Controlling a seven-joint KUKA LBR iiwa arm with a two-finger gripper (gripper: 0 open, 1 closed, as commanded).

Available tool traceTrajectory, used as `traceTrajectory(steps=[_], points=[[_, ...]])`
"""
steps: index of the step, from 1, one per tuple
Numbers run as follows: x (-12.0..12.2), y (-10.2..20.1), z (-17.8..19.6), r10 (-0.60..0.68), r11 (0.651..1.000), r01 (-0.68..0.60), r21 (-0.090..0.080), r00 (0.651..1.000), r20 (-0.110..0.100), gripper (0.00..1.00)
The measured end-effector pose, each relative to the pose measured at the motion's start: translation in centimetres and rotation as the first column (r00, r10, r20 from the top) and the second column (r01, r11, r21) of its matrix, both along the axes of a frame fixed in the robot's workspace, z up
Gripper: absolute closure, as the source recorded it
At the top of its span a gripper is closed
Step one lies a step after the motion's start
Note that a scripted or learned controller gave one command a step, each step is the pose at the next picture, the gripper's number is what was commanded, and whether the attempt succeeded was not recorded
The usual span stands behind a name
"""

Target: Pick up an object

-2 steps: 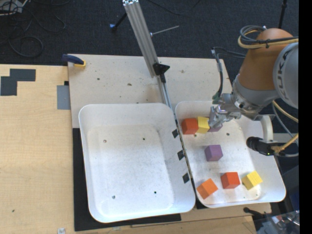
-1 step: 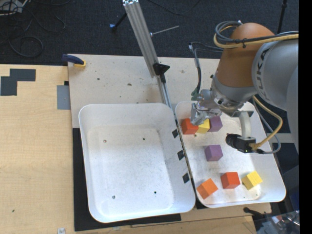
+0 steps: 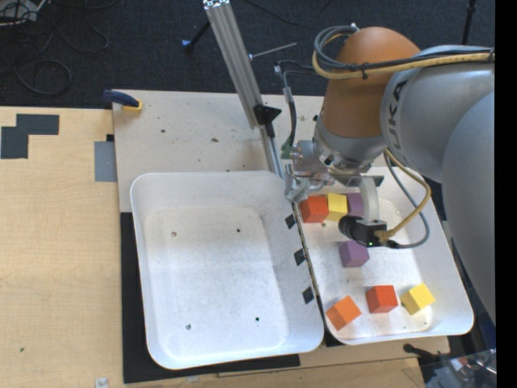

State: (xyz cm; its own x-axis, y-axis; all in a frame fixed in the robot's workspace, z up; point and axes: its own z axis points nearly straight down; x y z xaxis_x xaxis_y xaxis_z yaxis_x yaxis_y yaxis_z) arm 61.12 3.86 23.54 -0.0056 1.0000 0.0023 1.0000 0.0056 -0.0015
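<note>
Several small blocks lie in the right bin (image 3: 452, 318). A red-orange block (image 3: 313, 209) and a yellow block (image 3: 338, 204) sit side by side near its back left corner, with a bit of purple (image 3: 356, 203) behind them. My gripper (image 3: 309, 186) hangs just above these, under the orange wrist band (image 3: 367, 79), and its body hides what lies beneath. Farther forward are a purple block (image 3: 353, 255), an orange block (image 3: 344, 311), a red block (image 3: 381, 299) and another yellow block (image 3: 418, 298).
The left bin (image 3: 145, 217) adjoins the right one, with black clips (image 3: 299, 256) along the shared rim. A slanted aluminium bar (image 3: 242, 71) rises behind the bins. A black cable (image 3: 412, 217) loops beside the gripper. A wooden bench top (image 3: 56, 257) extends to the left.
</note>
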Motion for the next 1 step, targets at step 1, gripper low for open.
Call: traceTrajectory(steps=[1], points=[[1.35,4.59,-1.01,-0.002,1.000,0.002,-0.001,1.000,-0.001,1.00]])
